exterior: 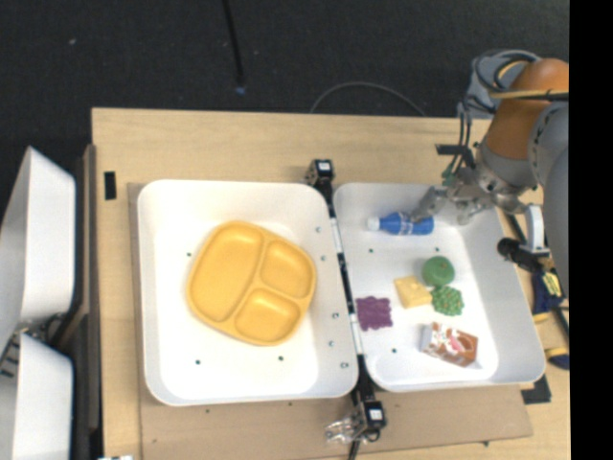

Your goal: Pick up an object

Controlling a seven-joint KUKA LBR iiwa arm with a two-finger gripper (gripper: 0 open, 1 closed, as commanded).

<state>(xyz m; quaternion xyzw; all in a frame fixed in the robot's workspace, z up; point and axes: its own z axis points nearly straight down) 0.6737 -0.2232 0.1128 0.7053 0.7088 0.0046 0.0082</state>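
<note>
In the right bin [498, 372] lie several small objects. A blue bottle [400, 224] with a white cap rests on its side near the bin's far edge. Below it are a green round piece [439, 269], a yellow block [413, 291], a green bumpy piece [447, 301], a purple piece [374, 312] and a red and white packet [450, 344]. My gripper [436, 205] hangs low at the bin's far right corner, right at the bottle's right end. It is too small and dark here to tell whether it touches the bottle.
The left bin [163, 353] holds a yellow divided plate [251, 282]. A raised divider [340, 276] runs between the two bins. The grey arm with its orange band [517, 123] stands over the right bin's far right corner. White boxes [38, 247] stand at the left.
</note>
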